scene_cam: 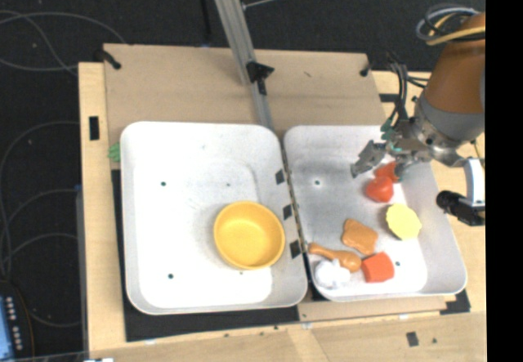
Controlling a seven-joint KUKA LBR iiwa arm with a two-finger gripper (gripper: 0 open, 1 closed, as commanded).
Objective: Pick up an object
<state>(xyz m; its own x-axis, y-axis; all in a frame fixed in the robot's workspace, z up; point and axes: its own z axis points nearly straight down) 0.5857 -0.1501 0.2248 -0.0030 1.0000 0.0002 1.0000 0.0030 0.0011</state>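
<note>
Gripper (pixel 382 158) over upper part of right bin (pixel 327 148), fingers spread with nothing between them, dark tips just above and left of red object (pixel 380 188) on bin floor. Below red object: yellow round piece (pixel 403 222), tan block (pixel 359 234), orange-red block (pixel 377 268), thin orange stick (pixel 331 254) and white lump (pixel 331 274), clustered in lower part of right bin. Farther left of red object, yellow bowl (pixel 248 234) in left bin (pixel 180 164), both bins side by side on tabletop (pixel 188 74).
</note>
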